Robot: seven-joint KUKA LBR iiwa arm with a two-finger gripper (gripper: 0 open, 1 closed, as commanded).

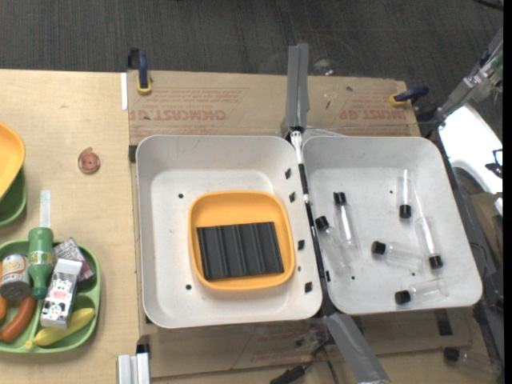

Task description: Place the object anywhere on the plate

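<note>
A wooden bench (pixel 80 118) carries two white bins on cardboard (pixel 208 102). At its near left corner, a green tray (pixel 90 314) holds toy food and a bottle. The left bin (pixel 160 294) holds an orange plate (pixel 240 202) at its middle, and a black ribbed slab (pixel 240 250) lies flat on the plate, inside its rim. In the right bin (pixel 368 174), six clear black-capped tubes (pixel 346 221) lie scattered, from near edge to middle. Two clamps (pixel 142 74) grip the cardboard's far edge.
</note>
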